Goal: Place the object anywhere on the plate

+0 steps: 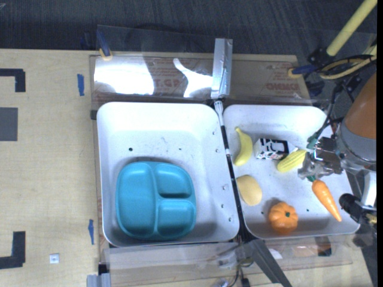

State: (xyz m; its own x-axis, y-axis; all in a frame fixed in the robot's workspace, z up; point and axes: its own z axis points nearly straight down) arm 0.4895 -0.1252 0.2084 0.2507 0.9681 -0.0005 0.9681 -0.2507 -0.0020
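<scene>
Robot lab: bench (42, 160) w/ tape marks, two white bins (111, 124).

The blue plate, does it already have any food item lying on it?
No. The plate in the left bin is bare, while the banana, carrot and pumpkin lie in the right bin.

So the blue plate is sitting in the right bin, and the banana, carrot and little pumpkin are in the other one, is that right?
Not quite. The camera view shows the blue plate in the left bin, not the right one. The banana, carrot and little pumpkin are in the other bin, the right bin.
</scene>
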